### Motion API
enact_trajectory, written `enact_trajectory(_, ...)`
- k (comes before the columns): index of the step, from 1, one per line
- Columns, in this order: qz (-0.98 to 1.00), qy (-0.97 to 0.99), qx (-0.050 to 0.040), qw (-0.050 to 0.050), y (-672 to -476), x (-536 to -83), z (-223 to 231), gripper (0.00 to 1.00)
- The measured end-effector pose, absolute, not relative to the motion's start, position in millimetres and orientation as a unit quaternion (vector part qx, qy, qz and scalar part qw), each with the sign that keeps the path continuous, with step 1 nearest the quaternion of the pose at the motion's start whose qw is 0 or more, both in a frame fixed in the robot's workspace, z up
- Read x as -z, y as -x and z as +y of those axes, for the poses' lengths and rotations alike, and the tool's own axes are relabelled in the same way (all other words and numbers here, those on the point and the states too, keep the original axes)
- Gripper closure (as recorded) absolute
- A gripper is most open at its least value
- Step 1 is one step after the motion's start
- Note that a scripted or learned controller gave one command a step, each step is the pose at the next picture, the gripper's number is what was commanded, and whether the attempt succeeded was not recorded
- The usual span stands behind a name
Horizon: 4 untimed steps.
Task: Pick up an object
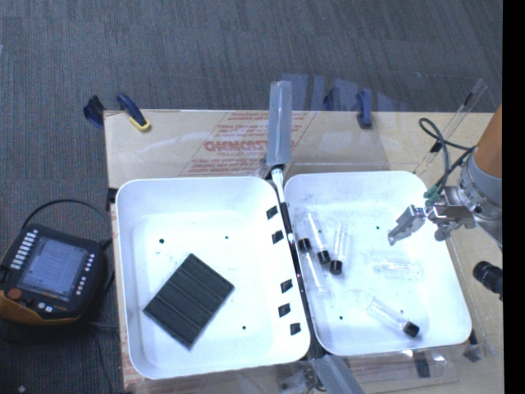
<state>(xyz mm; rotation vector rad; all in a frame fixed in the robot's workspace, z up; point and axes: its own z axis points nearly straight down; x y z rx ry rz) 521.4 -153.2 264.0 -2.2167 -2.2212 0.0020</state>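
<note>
A dark ribbed rectangular slab (189, 299) lies flat in the left bin (131, 212), near its front. The right bin (369, 183) holds several clear tubes with black caps: a cluster (326, 249) near its left wall, a cap-less clear one (394, 265) in the middle, and one (392, 315) at the front right. My gripper (423, 227) hangs over the right side of the right bin, above and right of the middle tube. It is open, with nothing between its fingers (404, 226).
A divider with black clips (281, 249) separates the bins. A grey post (280, 130) rises behind them. Blue clamps (131, 112) (362, 109) grip the board's far edge. A teach pendant (49, 273) lies on the floor at left.
</note>
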Motion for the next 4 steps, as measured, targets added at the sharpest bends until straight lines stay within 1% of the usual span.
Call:
enact_trajectory(1,-0.738,0.675,-0.0001,0.002,-556.2,-118,-130,0.00)
enact_trajectory(2,-0.742,0.670,0.0001,0.001,-600.3,-87,-111,0.00)
enact_trajectory(3,-0.766,0.643,0.0001,0.000,-644.7,-188,-77,0.00)
enact_trajectory(4,-0.758,0.652,-0.0006,0.002,-643.7,-95,-83,0.00)
